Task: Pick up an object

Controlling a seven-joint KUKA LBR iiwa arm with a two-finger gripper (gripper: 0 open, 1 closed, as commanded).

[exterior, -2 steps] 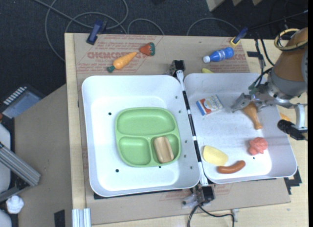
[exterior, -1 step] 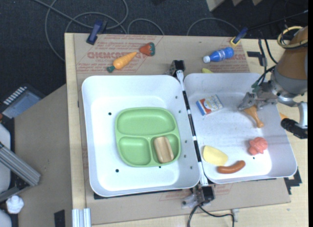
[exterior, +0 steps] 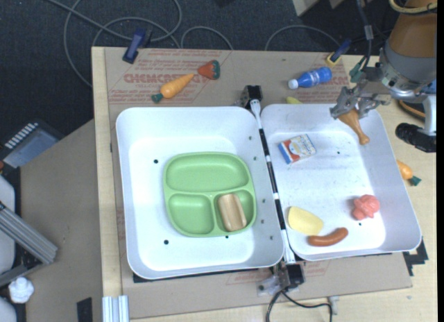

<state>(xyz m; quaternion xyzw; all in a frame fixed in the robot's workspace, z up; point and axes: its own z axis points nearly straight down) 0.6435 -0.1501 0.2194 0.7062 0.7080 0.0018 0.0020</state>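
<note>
**Jaws at the right bin's far edge, an orange piece just below**

The jaws [exterior: 354, 102] hang over the far edge of the right bin [exterior: 388, 241]. Whether they are released or clenched I cannot tell. An orange piece [exterior: 359, 126] (perhaps a toy drumstick) reaches from them into the bin; touching or merely beside, I cannot tell. For a sound pick, centre over its thin end and check the grip before lifting. Carton [exterior: 297, 148], pink toy [exterior: 365, 207] and sausage [exterior: 327, 238] lie well apart.

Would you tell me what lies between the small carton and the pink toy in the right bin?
Bare white bin floor separates the small carton and the pink toy, per the camera view.
</note>
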